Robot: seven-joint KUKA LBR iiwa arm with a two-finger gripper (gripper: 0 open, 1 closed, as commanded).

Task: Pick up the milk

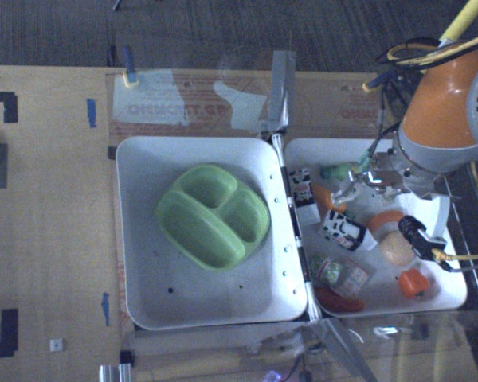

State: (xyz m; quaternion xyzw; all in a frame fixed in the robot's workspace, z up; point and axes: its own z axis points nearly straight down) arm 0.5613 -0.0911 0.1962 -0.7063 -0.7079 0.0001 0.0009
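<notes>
Right, here's your view, near to far
- A red pepper (340,300) lies at the right bin's (454,293) near edge
- The milk (342,229), a cow-patterned carton, lies mid-bin, tilted
- The gripper (365,183) hovers just beyond it; you can't tell its grip
- Left bin (143,293) holds a green tray (213,215)

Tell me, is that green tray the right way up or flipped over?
Right way up. The green tray lies flat in the left bin, and its three hollow compartments face the camera.
</notes>
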